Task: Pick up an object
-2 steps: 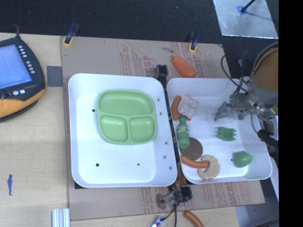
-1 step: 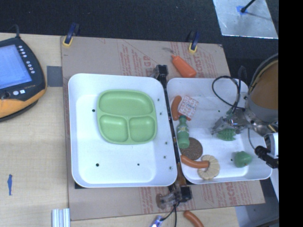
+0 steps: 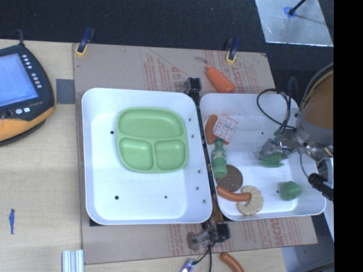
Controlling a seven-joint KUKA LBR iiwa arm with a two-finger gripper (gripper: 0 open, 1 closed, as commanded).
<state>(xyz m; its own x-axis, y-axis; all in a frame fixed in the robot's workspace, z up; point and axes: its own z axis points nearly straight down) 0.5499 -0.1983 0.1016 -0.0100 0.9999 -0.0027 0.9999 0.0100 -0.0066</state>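
Observation:
My gripper (image 3: 273, 151) reaches into the right bin (image 3: 255, 109) from the right and hangs low over its right side. Directly under it lies a green leafy toy (image 3: 271, 161); contact cannot be judged from here. A second green piece (image 3: 291, 190) rests near the bin's front right corner. Along the bin's left side are an orange sausage (image 3: 211, 128), a red-and-white packet (image 3: 226, 126), a green bottle (image 3: 219, 158), a brown disc (image 3: 229, 178), another sausage (image 3: 231, 194) and a tan ring (image 3: 250, 200).
The left bin (image 3: 102, 169) holds a green divided plate (image 3: 152, 139). An orange carrot (image 3: 220, 79) lies on the cardboard behind the bins, and a sausage (image 3: 232, 260) in front. A control pendant (image 3: 22, 92) sits far left. Black cables (image 3: 272, 103) loop over the right bin's back.

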